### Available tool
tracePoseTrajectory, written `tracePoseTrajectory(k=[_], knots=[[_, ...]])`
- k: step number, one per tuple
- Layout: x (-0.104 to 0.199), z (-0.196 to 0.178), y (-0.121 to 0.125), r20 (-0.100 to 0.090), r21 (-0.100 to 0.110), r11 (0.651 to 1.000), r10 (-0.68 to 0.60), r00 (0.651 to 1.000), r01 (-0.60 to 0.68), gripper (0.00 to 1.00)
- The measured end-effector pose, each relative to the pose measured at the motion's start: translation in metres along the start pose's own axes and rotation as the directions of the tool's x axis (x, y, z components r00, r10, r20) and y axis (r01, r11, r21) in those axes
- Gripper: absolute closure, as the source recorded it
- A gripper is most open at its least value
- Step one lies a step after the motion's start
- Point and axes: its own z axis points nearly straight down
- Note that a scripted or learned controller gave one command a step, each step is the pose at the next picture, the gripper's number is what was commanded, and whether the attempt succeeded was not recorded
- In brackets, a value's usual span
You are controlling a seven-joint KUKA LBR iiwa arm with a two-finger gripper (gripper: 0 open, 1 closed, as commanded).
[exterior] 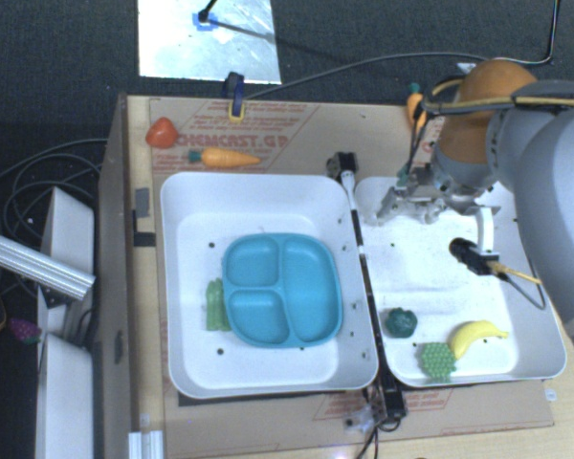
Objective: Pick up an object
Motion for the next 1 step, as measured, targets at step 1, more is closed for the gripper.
tracePoseTrajectory(k=[1], knots=[[-0.0005,-0.0126,0.0017,0.001,-0.005,1.000,-0.002,1.000,0.002,1.00]])
